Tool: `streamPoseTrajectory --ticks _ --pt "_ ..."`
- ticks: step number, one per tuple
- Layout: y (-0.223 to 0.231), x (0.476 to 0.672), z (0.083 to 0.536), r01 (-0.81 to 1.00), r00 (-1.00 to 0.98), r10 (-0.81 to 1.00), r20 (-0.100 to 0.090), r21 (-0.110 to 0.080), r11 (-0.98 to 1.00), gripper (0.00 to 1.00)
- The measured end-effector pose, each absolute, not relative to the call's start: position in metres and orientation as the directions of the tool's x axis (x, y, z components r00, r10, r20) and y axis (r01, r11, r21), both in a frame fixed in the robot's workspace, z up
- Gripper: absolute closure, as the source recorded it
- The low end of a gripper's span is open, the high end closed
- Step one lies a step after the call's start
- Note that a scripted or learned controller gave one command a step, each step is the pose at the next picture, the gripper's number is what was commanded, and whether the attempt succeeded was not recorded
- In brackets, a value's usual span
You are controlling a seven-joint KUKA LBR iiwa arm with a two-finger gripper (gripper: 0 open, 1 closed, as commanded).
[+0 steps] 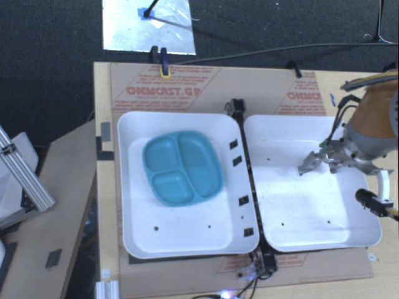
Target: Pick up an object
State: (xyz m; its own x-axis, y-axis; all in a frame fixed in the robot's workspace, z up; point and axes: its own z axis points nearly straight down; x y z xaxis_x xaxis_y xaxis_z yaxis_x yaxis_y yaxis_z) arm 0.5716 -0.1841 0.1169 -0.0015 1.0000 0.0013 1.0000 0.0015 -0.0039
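One blue plate (183, 167) in left bin (134, 229), gripper (310, 165) well apart

2 white bins (187, 245) sit side by side on 1 table (106, 185). There is 1 blue divided plate (182, 167) with 3 compartments, and 1 arm (374, 120) carrying 1 pincer (310, 166).

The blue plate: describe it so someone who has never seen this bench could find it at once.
Two shallow white bins sit side by side on the bench; look in the left bin, the one farther from the arm. The blue plate lies flat in its upper middle, a rounded-square teal dish split into three compartments. It is the one coloured thing lying in either bin.
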Motion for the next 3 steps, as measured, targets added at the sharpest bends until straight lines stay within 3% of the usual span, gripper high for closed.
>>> streamPoseTrajectory --ticks 1,2,3 --pt "-0.184 0.572 0.083 1.0 -0.001 1.0 0.001 -0.001 0.001 0.0" --pt "-0.184 0.573 0.096 1.0 -0.001 1.0 -0.001 0.005 0.001 1.0" --pt "-0.186 0.573 0.14 1.0 -0.003 1.0 -0.002 0.006 0.003 1.0"
